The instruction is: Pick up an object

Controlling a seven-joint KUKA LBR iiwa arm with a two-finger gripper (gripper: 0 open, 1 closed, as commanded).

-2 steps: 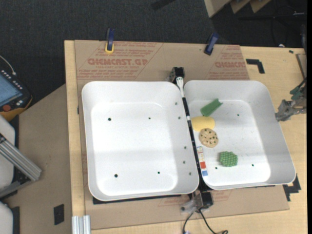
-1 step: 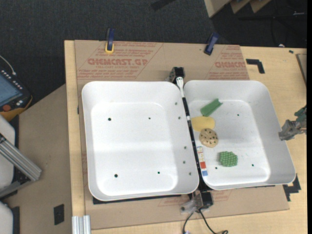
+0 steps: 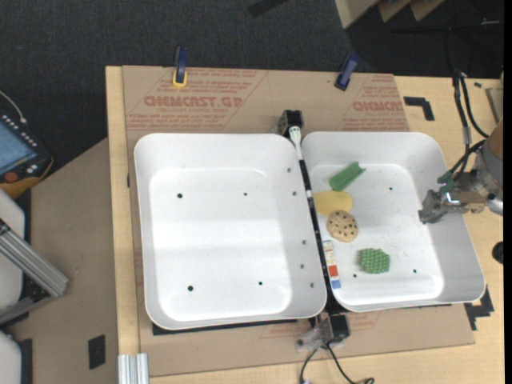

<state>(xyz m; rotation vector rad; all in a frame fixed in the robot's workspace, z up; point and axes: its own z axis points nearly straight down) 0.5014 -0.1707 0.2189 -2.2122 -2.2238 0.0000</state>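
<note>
The right bin point(image 3: 400, 294) holds several small objects near its left wall. A green flat block point(image 3: 346, 175) lies tilted at the top. Below it sits a pale yellow piece point(image 3: 331, 202), then a brown speckled cookie point(image 3: 344, 227). A green bumpy round piece point(image 3: 374, 260) lies lowest. My gripper point(image 3: 437, 207) hangs at the bin's right wall, well to the right of all of these, with nothing seen between its fingers.
The left bin point(image 3: 152, 214) lies beside the right one on a cardboard sheet point(image 3: 240, 94). A black rail point(image 3: 308, 198) runs between the bins. Blue clamps point(image 3: 180, 69) point(image 3: 347, 70) hold the sheet's far edge. Cables point(image 3: 464, 110) hang at the right.
</note>
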